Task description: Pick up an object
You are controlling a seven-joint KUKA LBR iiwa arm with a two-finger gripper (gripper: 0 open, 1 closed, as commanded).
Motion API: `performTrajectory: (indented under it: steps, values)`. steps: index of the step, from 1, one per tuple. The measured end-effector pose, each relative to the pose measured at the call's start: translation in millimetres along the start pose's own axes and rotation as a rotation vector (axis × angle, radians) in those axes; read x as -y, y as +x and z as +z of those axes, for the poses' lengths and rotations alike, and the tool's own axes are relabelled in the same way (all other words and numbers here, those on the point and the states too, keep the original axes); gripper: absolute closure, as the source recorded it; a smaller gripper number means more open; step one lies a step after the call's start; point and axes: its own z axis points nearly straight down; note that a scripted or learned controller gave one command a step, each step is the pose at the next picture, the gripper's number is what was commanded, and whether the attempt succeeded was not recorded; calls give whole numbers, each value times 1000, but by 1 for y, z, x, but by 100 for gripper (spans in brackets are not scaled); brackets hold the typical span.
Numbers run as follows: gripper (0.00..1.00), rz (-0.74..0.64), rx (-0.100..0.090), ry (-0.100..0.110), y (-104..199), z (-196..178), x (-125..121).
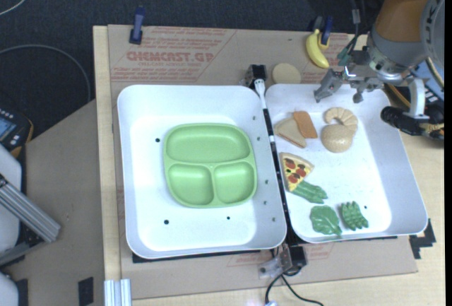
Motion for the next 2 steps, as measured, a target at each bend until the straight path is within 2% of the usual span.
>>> performTrajectory:
  steps: [1, 2]
  values:
    - [0, 2, -1, 2, -14, 110, 50]
    - [0, 0, -2, 6, 22, 60, 95]
